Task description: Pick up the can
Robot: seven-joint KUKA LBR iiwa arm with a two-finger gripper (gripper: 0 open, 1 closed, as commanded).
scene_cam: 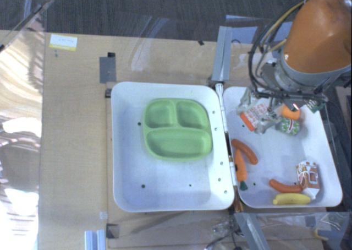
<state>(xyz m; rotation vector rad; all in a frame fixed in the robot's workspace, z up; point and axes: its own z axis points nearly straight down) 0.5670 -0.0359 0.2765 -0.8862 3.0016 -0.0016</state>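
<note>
- The can (256,115) lay tilted in the right bin (322,150), near its upper-left corner, long axis slanting.
- The gripper (273,112) hung just right of the can; its grip state could not be told.

The bench (71,150) bore two white bins side by side: the left bin (126,188), the right bin (324,150).

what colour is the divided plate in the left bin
Light green all over, seen clearly in the camera view: the plate lies in the left bin.
</note>
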